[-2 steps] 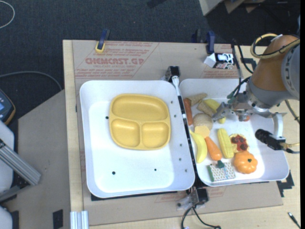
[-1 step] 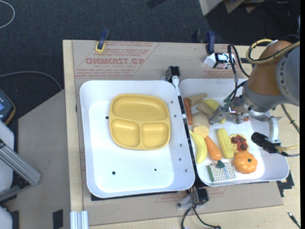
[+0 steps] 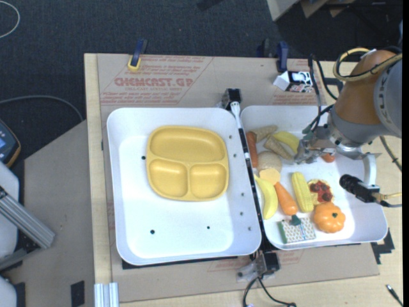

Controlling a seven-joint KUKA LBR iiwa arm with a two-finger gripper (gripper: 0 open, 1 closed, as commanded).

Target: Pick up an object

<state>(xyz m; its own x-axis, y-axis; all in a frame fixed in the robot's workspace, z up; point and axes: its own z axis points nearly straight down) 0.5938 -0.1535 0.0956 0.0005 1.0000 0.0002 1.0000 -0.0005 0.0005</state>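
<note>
Seen from above at a slant, a wooden bench (image 3: 96, 171) is shown bearing two shallow white bins side by side. The left bin (image 3: 128, 222) is occupied by a yellow divided plate (image 3: 188, 162), laid flat in its upper half with three compartments visible. The right bin (image 3: 364, 226) is crowded with toy food: an orange carrot (image 3: 285, 199) is laid beside a yellow banana (image 3: 268, 197), with a cob of corn (image 3: 301, 191) just to the carrot's right. A small orange pumpkin (image 3: 329, 217) is set near the bin's lower right, touching or nearly touching a red-speckled piece (image 3: 319, 189) above it. A small patterned box (image 3: 297, 230) is placed at the bin's lower edge. Near the upper part of the bin, a red sausage-like piece (image 3: 252, 149) is laid along the left wall, next to beige and yellow items that cannot be told apart clearly.

The grey arm, with its orange band (image 3: 361, 94), is seen reaching in from the right, and the gripper (image 3: 311, 151) is lowered over the upper part of the right bin, close to the yellow and beige items. Whether anything is grasped cannot be told from this angle.
</note>
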